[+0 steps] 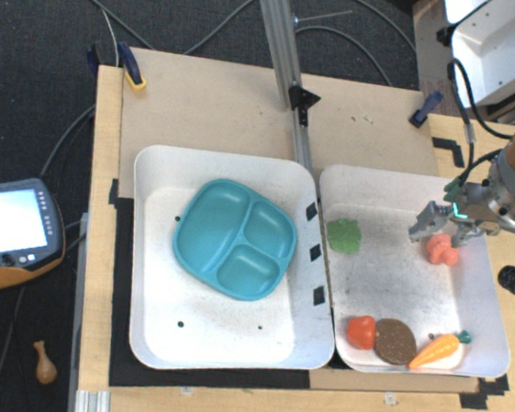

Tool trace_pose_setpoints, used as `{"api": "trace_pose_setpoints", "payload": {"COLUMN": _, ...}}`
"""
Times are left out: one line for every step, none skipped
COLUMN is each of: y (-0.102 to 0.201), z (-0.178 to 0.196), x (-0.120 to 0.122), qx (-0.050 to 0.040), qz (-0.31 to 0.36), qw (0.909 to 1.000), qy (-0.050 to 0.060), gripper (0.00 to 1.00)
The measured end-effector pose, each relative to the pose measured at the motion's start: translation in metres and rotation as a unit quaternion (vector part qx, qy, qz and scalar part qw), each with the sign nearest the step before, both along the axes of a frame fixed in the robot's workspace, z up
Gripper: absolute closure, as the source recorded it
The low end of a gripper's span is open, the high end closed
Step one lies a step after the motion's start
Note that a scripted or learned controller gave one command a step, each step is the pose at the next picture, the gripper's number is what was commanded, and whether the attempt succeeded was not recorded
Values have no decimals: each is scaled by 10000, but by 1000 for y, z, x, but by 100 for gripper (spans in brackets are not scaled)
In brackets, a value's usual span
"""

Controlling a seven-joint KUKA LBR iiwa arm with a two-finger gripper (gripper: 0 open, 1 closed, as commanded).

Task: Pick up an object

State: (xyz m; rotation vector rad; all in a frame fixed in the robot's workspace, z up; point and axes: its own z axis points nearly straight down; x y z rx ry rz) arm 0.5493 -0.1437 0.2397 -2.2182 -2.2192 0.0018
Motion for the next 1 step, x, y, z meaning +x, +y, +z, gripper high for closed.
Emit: {"api": "trace_pose_setpoints", "payload": {"y": 0, "z": 1, "x": 1, "qx": -2, "qz": 3, "qw": 10000, "qy": -13, "gripper": 0}}
